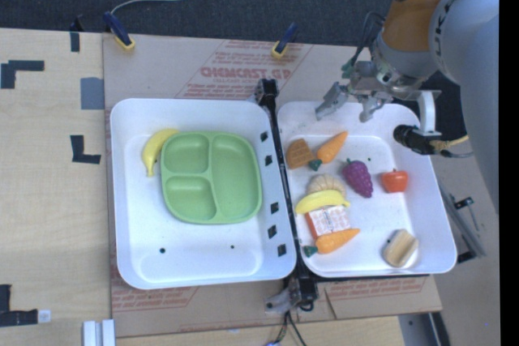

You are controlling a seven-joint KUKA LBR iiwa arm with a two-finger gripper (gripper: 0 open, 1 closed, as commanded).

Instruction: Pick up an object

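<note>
Camera view has your gripper (350, 104) spread open, holding nothing, over the right bin (422, 243)'s back rim, so dropping toward the carrot (332, 147) you'd probably clip the rim or bump the bread (298, 153) beside it.

At the upper right of the frame, the smooth grey tubular arm (474, 20) carries a rounded orange band (422, 0) above its wrist. Thin black cables loop over that band. The grey metal two-finger gripper (351, 104) looks bare, though blurred.
</note>
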